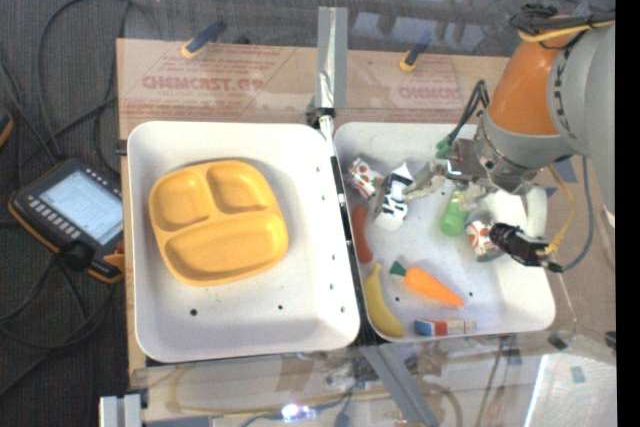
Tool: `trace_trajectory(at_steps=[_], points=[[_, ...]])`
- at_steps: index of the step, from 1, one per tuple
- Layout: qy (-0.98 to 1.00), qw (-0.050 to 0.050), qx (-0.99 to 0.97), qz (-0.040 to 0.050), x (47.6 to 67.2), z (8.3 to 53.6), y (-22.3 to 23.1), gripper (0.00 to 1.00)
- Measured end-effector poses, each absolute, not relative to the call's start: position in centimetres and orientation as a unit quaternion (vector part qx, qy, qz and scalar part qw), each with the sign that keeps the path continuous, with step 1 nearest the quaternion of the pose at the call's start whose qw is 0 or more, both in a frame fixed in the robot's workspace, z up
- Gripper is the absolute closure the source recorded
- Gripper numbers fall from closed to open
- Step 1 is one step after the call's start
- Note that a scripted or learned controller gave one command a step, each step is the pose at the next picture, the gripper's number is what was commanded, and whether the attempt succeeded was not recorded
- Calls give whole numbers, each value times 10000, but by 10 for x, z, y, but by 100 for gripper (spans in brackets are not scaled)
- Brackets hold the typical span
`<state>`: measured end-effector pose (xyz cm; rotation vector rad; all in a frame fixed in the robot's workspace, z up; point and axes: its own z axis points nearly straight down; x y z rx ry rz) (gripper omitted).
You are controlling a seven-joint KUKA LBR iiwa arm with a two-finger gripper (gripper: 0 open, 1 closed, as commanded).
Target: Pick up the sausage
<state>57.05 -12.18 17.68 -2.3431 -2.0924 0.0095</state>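
Two white bins (240, 340) on cardboard-topped bench (250, 85)

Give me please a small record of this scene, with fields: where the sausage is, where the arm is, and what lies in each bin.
target: sausage, reddish, lying along the left wall of the right bin
arm: over the right bin's upper right part, apart from the sausage
gripper: near a green bottle; jaws state cannot be told
left bin: yellow divided plate
right bin, other items: banana, carrot, small tube, black-and-white toy
task state: sausage not yet picked up
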Motion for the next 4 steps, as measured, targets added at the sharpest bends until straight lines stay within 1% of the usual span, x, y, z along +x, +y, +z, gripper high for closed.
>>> trace_trajectory(at_steps=[1,2,3,4], points=[[-6985,19,-7156,19,578,106,-106,0],[-6919,-59,-7219,-35,516,90,-101,0],[-7727,20,-6348,12,565,163,-107,0],[-7834,4,-6215,2,534,94,-103,0]])
